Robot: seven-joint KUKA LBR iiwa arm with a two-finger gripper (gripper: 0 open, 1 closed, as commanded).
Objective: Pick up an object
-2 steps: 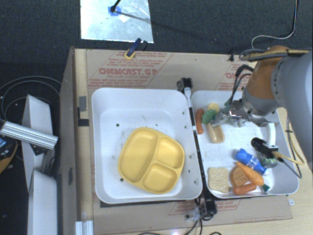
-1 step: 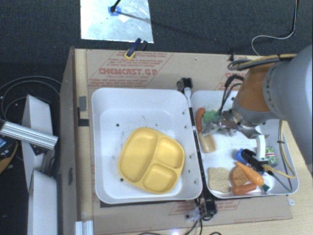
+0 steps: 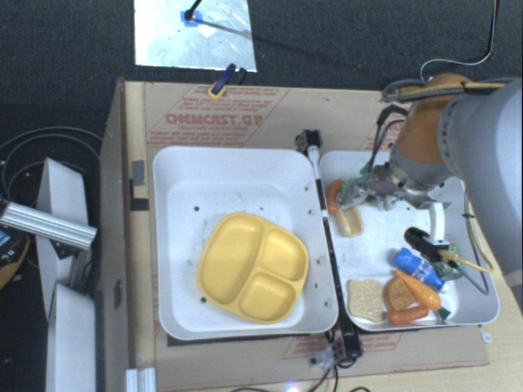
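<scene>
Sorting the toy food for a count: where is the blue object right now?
The small blue plastic object lies in the right white bin, toward its right side, just above the orange toy carrot.

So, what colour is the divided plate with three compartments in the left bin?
Yellow. The divided three-compartment plastic plate shows best in the camera view from above.

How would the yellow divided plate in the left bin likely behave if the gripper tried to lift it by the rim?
The yellow divided plate looks like moulded plastic, so probably stiff and light for its breadth. It lies flat in the left bin, with a low rim, so fingers may struggle to get under the edge. Its smooth surface suggests it could slip or slide when pushed.
</scene>
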